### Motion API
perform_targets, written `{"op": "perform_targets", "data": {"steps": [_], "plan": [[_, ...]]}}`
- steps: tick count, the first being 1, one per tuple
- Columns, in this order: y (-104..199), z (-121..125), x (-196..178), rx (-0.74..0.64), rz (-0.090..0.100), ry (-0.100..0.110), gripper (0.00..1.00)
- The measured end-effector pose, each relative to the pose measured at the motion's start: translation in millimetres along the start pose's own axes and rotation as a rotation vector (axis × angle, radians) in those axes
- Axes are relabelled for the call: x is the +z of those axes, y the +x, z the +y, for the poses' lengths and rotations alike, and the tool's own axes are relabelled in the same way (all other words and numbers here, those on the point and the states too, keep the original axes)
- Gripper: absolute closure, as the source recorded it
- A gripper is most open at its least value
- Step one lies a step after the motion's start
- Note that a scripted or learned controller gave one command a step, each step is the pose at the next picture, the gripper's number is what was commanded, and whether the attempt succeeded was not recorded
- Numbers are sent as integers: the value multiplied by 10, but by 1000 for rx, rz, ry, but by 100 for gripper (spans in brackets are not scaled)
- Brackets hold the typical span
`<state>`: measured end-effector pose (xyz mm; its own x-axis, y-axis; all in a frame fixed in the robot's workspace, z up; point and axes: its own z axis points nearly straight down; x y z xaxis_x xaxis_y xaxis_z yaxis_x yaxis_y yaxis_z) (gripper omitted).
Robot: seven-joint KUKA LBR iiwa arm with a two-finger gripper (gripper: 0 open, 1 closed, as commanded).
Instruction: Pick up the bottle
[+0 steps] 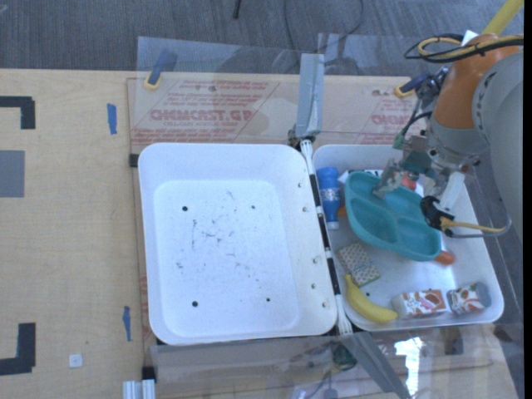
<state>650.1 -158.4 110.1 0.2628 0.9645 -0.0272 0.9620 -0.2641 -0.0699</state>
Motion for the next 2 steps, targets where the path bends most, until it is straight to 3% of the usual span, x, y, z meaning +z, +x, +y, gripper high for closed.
{"op": "perform_targets", "data": {"steps": [1,2], "plan": [[182,-516,65,-30,18,-109,0],[175,-487,-63,-29,20,-115,100]]}}
